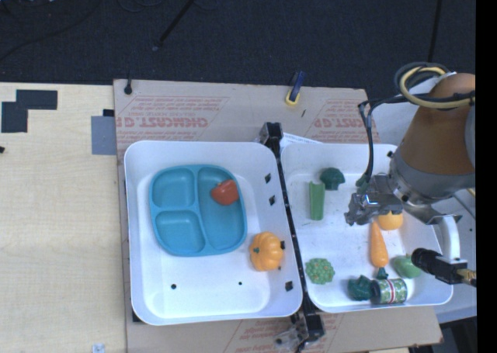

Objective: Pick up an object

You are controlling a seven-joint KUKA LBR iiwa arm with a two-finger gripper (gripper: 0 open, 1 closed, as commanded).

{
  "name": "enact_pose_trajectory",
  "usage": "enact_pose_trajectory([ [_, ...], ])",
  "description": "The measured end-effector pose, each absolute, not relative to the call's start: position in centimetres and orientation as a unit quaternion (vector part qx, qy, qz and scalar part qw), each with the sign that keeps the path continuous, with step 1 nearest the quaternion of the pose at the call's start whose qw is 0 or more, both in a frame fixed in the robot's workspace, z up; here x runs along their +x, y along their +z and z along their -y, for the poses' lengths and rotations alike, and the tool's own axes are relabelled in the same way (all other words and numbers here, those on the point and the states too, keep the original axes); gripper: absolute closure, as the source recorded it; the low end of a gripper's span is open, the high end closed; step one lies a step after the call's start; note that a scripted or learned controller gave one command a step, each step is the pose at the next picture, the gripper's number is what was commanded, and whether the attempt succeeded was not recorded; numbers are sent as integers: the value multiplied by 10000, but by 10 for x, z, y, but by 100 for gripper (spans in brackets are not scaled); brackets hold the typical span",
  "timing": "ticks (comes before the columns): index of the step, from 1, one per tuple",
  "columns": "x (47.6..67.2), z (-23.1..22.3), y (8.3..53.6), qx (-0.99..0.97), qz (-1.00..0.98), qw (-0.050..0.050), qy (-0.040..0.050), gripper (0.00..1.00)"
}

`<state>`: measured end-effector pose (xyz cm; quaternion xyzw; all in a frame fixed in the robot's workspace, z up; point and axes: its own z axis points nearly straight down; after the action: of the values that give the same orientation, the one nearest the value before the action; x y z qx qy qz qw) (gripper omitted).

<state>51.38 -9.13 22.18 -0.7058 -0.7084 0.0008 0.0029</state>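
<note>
My gripper (362, 212) hangs over the right bin (342, 165), near its middle right, just left of an orange carrot (378, 246) and a small orange-yellow piece (390, 222). A green cucumber stick (316, 200) and a dark green broccoli (332, 178) lie to its left. Lower in that bin are a light green round piece (319, 270), a dark teal piece (359, 288), a small can (390, 291) and a pale green piece (406, 266). Nothing shows between the fingers.
The left bin (155, 282) holds a blue divided plate (175, 227) with a red piece (225, 192) in its upper right compartment, and a yellow-orange pumpkin (266, 251) beside the plate. A black divider (281, 212) separates the bins. The arm's body (439, 142) looms over the right bin's right side.
</note>
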Motion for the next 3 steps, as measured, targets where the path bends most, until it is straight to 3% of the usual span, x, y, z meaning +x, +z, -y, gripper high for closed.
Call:
enact_pose_trajectory([
  [3,481,-35,217,-7062,7080,26,18,100],
])
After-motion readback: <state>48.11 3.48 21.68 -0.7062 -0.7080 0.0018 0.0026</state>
